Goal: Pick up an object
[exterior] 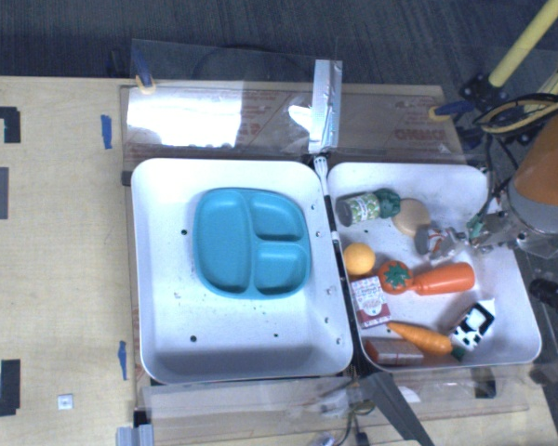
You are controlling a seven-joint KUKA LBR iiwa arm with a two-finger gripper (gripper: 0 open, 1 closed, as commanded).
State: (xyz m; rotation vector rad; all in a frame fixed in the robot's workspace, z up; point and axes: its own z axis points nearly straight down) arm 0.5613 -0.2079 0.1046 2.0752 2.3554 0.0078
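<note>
Blue divided tray point(252, 242) in left bin point(158, 277); toy food in right bin point(516, 319).

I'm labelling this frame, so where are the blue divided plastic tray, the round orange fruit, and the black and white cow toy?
blue divided plastic tray point(225, 242): camera view, on its large left compartment.
round orange fruit point(359, 259): camera view, on its middle.
black and white cow toy point(471, 325): camera view, on its body.

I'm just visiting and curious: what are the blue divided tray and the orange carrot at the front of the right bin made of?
The blue divided tray looks like moulded plastic: one even colour, rounded compartment edges, a soft matte sheen. The orange carrot seems to be a plastic toy, with a smooth surface and uniform bright colour, though rubber or foam can't be ruled out from this view.
</note>
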